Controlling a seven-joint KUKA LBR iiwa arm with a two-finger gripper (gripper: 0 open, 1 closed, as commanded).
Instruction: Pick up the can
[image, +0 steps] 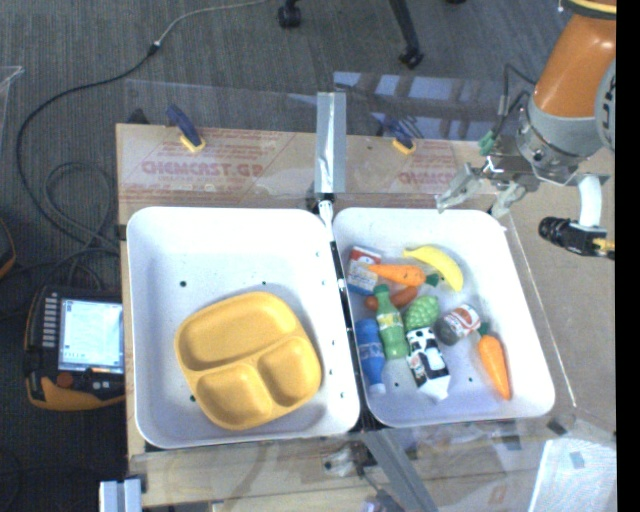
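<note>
Two white bins sit side by side on the bench in the camera view. A yellow divided tray (248, 358) lies in the left bin (160, 250), towards its near side. The right bin (520, 300) holds a heap of toy food: the can (461, 322), red and white with print too small to read, lies tipped on its side near the bin's right-hand part, just beside a green bumpy piece (423, 312) and an orange carrot (495, 365). A banana (440, 264) rests near the far wall, with a second carrot (398, 273) lying across a red and white carton (362, 268). A green bottle (390, 327), a blue bottle (370, 350) and a black and white cow-patterned carton (428, 362) lie nearer the front.

Behind the bins, a cardboard sheet (230, 170) bears faded red lettering that seems to read "CHEMCAST GP". The gripper (478, 192) hangs above the right bin's far rim, well apart from the can, fingers spread apart with nothing between them.
</note>
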